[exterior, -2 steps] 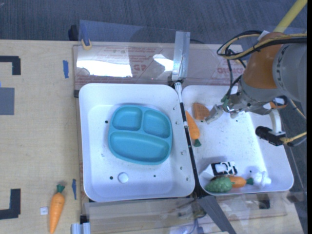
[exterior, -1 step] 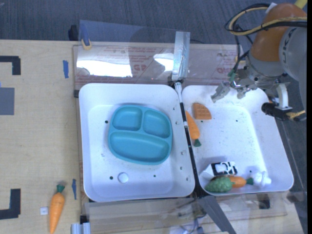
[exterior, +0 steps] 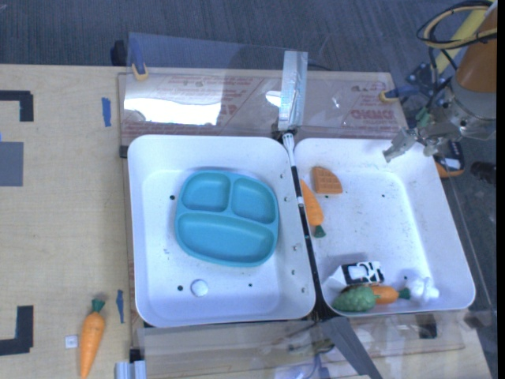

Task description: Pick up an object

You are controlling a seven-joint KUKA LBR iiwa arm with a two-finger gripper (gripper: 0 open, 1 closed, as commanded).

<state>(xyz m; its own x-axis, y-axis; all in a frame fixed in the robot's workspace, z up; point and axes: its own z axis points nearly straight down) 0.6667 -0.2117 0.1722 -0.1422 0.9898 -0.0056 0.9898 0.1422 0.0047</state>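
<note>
Arm: the grey arm with the orange band (exterior: 477, 69) comes in at about 2 o'clock; it sits up by the top right corner of the right bin.
Claw: the gripper (exterior: 410, 142) hangs over the top right rim of the right bin (exterior: 442, 212); nothing sits between its fingers; how wide it stands, I cannot tell, it is too small and blurry.
Right bin, top left, about 10 o'clock: an orange wedge like a slice of bread (exterior: 326, 181) lies flat; just below it a small carrot (exterior: 312, 209) lies along the wall between the bins, its green end pointing down.
Right bin, bottom, about 6 o'clock: a black and white block (exterior: 362, 273) lies near the front wall; just below it a bumpy green toy (exterior: 356, 299) touches a second carrot (exterior: 385, 294); a small white toy (exterior: 424, 290) sits at that carrot's right end, about 5 o'clock.
Left bin: the left bin (exterior: 150, 212) holds a blue plate with three parts (exterior: 227, 218) in its middle; a small white round thing (exterior: 199, 288) lies at about 7 o'clock.
Bench: a third carrot (exterior: 92, 335) lies on the wooden bench (exterior: 55, 212) outside the bins, at about 8 o'clock; strips of blue tape (exterior: 106, 111) stick to the wood.
Claw and toys: the claw is well apart from every toy in the right bin.
</note>
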